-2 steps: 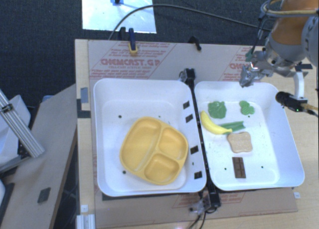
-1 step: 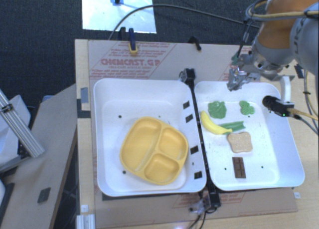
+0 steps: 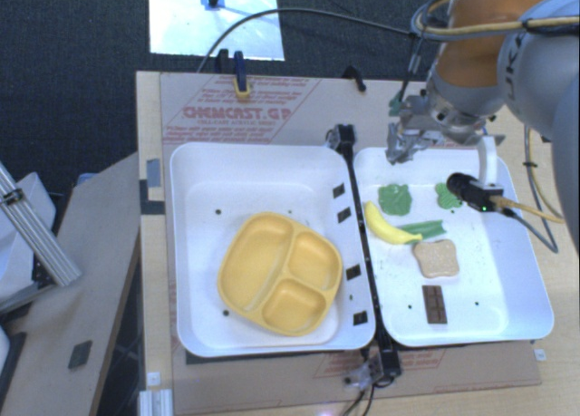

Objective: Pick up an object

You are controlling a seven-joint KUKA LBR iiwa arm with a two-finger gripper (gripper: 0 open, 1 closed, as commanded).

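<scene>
**Gripper poised at the far edge of the right bin**

The gripper (image 3: 401, 149) is seen above the far left corner of the right bin (image 3: 517, 310), with nothing visible between its fingertips; whether it is open or closed cannot be told, since the tips are small and blurred. The toy food is spread across that bin's floor: a yellow banana (image 3: 387, 226) lies near the divider, a green leaf piece (image 3: 395, 198) just beyond it, and a green bean pod (image 3: 422, 228) touches the banana's near end. A slice of toast (image 3: 437, 259) lies just beside the pod, and a brown chocolate bar (image 3: 435, 304) sits apart, nearer the camera. A second green piece (image 3: 446, 195) is partly covered by a black device (image 3: 473, 192) (cabled, with a small green light) hanging off the arm. In the left bin (image 3: 204, 183) a yellow divided plate (image 3: 280, 273) is set tilted. The arm's upper part is cut off by the frame.
</scene>
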